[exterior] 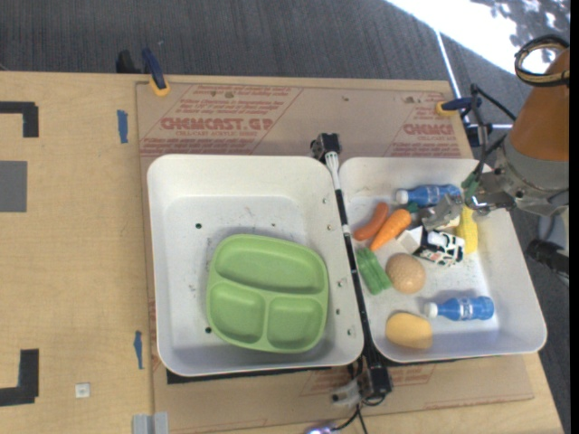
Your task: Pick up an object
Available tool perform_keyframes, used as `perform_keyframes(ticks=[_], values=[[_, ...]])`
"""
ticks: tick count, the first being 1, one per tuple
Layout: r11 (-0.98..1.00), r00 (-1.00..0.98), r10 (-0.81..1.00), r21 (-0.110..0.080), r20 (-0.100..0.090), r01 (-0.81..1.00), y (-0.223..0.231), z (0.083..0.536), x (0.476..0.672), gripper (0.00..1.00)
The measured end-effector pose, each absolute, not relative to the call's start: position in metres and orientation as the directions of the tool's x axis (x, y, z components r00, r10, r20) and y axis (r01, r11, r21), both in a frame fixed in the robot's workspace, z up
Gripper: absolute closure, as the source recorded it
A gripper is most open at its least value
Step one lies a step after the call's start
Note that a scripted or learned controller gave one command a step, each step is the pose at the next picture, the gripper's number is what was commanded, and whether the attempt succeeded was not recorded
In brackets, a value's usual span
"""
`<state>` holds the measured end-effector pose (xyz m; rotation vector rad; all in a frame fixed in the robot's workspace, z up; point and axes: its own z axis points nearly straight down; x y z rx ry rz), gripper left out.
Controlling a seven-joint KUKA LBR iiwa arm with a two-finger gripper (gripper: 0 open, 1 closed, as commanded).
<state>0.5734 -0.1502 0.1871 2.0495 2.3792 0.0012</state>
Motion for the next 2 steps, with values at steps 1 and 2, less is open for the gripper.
perform_keyframes(ticks=[1,2], values=[[0.086,-0.085,0.996,0.024,-0.011,0.996,-0.197,0.105,0.637,0.0],[0.323,-0.323,0.946,0.001,0.0,0.946,-0.156,0.086,0.621,0.0]])
